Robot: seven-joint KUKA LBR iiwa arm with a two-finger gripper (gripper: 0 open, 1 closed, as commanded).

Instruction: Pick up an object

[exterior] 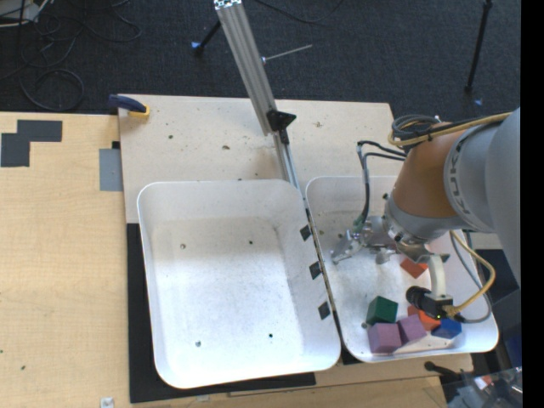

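White bins; green block, purple block, blue block, orange-red block; pale wood tabletop; grey-orange arm.

A grey arm with an orange band (black and yellow cables looping alongside) and metallic tool.

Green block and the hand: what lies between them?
In the camera view, bare white bin floor separates the hand from the green block.

Dark carpet — pale wooden bench
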